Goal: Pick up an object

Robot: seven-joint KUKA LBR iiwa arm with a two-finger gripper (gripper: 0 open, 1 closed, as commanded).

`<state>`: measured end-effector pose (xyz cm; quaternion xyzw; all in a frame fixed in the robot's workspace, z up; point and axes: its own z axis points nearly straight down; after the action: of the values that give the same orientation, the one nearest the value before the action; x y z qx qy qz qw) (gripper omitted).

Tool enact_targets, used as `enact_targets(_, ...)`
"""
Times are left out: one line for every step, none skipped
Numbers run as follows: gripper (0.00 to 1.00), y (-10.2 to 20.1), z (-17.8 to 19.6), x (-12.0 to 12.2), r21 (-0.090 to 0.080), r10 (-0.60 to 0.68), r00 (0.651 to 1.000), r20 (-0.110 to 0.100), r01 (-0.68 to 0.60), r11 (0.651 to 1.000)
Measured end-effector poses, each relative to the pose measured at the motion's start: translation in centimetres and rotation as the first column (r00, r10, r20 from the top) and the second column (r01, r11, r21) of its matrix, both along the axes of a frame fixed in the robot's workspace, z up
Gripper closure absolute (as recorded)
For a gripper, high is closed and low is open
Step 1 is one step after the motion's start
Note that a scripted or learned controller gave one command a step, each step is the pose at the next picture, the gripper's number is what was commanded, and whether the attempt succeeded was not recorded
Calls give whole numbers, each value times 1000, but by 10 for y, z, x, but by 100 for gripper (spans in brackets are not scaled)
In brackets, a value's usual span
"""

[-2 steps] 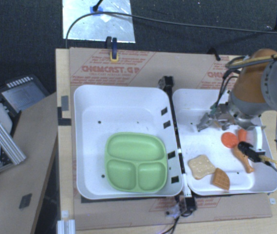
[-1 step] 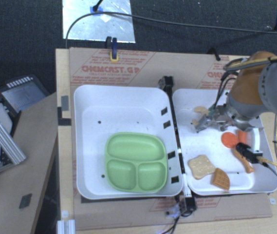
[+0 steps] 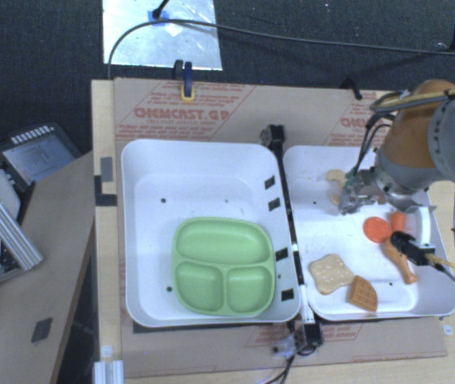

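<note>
The right bin [image 3: 315, 166] holds several toy foods. A pale toast slice [image 3: 330, 273] and a brown waffle piece [image 3: 362, 294] lie near its front edge. An orange-red disc [image 3: 377, 229] and an orange carrot-like stick [image 3: 401, 264] lie to the right. A small beige piece [image 3: 336, 177] sits at the back. My gripper [image 3: 350, 198] is low in this bin, just in front of the beige piece and left of the disc. The arm's grey and orange wrist [image 3: 419, 146] rises behind it.
The left bin [image 3: 147, 174] holds a green divided plate [image 3: 222, 264] toward its front. A black divider strip [image 3: 285, 214] runs between the bins. A grey device [image 3: 35, 154] and a metal rail [image 3: 3, 222] stand off the bench at the left.
</note>
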<state>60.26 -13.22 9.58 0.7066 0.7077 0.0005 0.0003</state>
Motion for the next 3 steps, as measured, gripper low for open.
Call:
enact_targets(100, -9, 55, -3, -1, -1, 1000, 3, 1, 1000)
enact_targets(100, -15, 100, -1, -2, 0, 1000, 5, 0, 1000)
enact_targets(100, -16, 154, 0, -2, 2, 1000, 7, -2, 1000)
